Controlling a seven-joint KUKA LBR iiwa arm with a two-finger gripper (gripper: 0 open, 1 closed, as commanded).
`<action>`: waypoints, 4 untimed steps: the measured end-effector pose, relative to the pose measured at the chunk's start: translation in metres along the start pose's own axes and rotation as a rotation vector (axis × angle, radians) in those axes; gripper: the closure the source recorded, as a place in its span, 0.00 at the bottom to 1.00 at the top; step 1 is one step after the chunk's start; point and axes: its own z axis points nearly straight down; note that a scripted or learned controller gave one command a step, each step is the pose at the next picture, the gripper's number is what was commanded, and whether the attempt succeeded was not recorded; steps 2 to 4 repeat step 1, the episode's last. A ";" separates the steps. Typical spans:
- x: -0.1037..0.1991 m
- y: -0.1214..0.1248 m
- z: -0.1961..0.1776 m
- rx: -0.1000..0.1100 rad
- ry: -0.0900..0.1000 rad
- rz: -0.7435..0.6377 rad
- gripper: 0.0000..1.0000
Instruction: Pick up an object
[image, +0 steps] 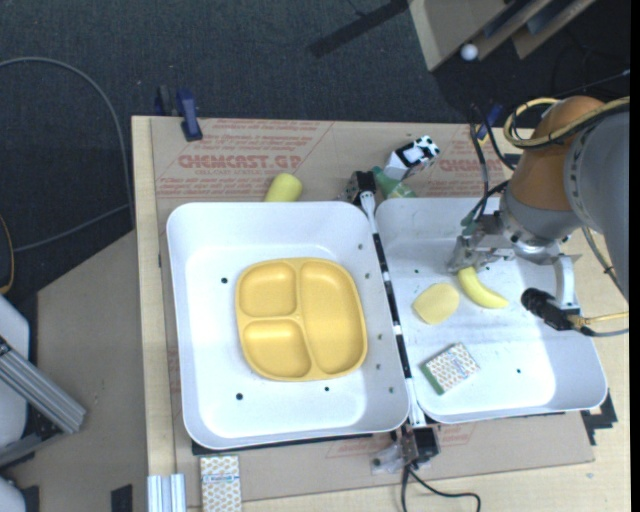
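The gripper (470, 256) is poised at the banana's (483, 291) upper end in the right bin (560, 385) (its grip cannot be told).

Both bins (200, 330) are white. The left one carries a pale yellow divided plate (300, 318). The right one carries a yellow banana (484, 291), a pale yellow rounded piece (436, 302) and a small green-edged packet (451, 368) speckled with multicoloured dots. The surface (250, 155) is tan cardboard with red lettering. The arm (590, 170) is grey with an orange band (545, 165).
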 end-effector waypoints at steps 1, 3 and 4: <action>0.080 0.001 -0.101 -0.002 0.001 0.000 1.00; 0.080 0.001 -0.101 -0.002 0.001 0.000 1.00; 0.080 0.001 -0.101 -0.002 0.001 0.000 1.00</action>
